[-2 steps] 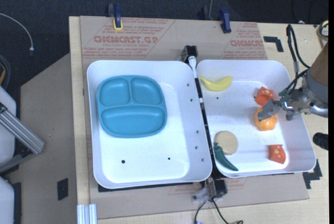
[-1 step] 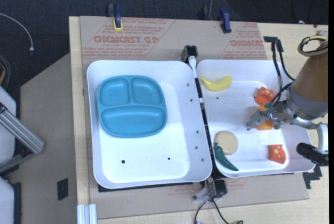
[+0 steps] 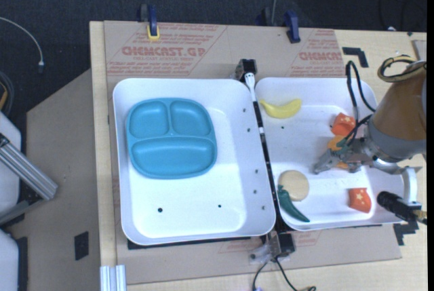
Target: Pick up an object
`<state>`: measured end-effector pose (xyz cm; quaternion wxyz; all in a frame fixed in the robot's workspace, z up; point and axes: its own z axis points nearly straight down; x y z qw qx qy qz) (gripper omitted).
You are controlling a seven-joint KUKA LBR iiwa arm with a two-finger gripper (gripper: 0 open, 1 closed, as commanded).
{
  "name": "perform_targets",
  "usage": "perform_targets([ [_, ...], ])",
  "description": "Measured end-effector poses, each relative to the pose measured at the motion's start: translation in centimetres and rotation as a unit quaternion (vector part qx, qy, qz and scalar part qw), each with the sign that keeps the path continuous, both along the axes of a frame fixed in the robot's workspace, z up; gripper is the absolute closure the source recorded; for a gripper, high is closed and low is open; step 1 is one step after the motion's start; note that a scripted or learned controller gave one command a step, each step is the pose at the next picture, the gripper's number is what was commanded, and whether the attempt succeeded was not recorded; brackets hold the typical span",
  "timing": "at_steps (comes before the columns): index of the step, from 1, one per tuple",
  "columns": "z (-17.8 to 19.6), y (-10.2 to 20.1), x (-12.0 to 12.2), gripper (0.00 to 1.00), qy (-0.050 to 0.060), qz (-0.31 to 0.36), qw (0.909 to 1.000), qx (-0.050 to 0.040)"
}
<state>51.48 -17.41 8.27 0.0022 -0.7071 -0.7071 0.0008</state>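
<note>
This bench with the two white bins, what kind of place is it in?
Probably a robot test lab. A grey arm reaches into the right bin among toy food such as a banana, the left bin holds a blue plate, and cables trail around.

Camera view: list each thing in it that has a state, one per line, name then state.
Left bin: holds a blue divided plate.
Blue divided plate: lying flat, right way up, nothing on it.
Right bin: holds the small items.
Banana: lying flat, untouched.
Tan round piece: lying against the green piece.
Green piece: lying by the bin's near-left corner.
Red-orange piece: resting apart from the rest.
Gripper: low inside the right bin, beside orange items.
</note>
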Motion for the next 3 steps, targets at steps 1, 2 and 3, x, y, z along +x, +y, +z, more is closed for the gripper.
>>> perform_targets([
  [1,1.2,-0.1,0.1,1.0,-0.003,0.0,1.0,-0.0012],
  [2,5.8,0.7,-0.1,1.0,-0.005,0.001,1.0,-0.0021],
  [3,10.9,-0.4,0.3,1.0,-0.006,0.0,1.0,-0.0028],
])
